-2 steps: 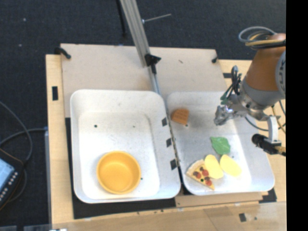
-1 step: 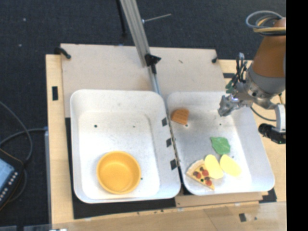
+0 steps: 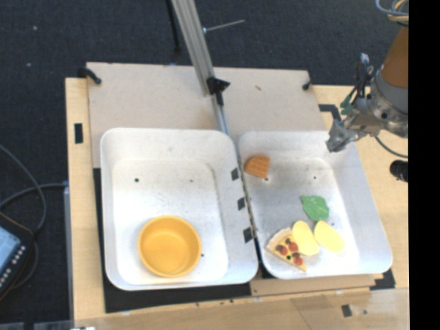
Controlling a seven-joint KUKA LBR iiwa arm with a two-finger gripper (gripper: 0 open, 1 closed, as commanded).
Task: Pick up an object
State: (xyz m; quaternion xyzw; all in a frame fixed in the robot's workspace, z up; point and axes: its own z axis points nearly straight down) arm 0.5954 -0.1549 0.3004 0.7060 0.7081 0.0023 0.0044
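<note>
Fingers of the grey two-finger gripper (image 3: 338, 141) hang over the right shallow white bin's (image 3: 364, 205) far right rim, their spacing unreadable and nothing visibly between them, so no pick looks done; the small brown rounded block (image 3: 257, 166) lies at the bin's far left.

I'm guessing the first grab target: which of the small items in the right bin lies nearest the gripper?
The green piece, probably. It lies closest below the gripper, which hovers at that bin's upper right edge. The brown piece sits by the far left wall; the yellow pieces lie lower.
</note>
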